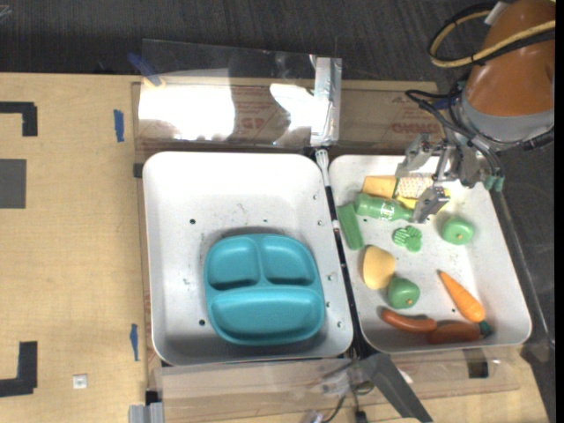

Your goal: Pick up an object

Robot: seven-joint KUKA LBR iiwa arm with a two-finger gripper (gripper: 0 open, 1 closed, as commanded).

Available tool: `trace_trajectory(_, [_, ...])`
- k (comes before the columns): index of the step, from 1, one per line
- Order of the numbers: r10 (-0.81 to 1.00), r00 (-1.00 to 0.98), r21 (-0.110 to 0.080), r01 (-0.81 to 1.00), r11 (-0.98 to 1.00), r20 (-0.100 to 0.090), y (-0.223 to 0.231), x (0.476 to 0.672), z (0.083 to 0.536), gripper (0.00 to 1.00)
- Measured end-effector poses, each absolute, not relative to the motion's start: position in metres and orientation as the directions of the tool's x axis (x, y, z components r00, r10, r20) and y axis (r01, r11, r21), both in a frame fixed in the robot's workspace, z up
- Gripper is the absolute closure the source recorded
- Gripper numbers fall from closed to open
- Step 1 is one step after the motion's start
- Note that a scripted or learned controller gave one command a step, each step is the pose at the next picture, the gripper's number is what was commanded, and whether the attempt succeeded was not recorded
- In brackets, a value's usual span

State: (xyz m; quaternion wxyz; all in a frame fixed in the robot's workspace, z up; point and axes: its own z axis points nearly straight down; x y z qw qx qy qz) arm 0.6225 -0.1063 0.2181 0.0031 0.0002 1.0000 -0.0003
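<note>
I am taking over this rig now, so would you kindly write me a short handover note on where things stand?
Gripper: low over the far part of the right bin, above the yellow block and green bottle; nothing visibly held between its fingers.
Right bin also holds a green apple, a small green ridged piece, a yellow pear-shaped fruit, a second green fruit, a carrot and a sausage.
Left bin: a teal divided tray.
Done: nothing lifted.
Left: grasp one object and raise it.
</note>
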Motion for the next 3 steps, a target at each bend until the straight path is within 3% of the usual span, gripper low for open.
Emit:
trace_trajectory(1, [0.220, -0.976, 0.001, 0.220, 0.976, 0.005, -0.145, 0.637, 0.097, 0.00])
trace_trajectory(2, [0.266, -0.964, 0.000, 0.266, 0.964, 0.008, -0.141, 0.648, 0.092, 0.00])
trace_trajectory(3, [0.167, -0.986, 0.005, 0.167, 0.986, 0.000, -0.164, 0.647, 0.092, 0.00])
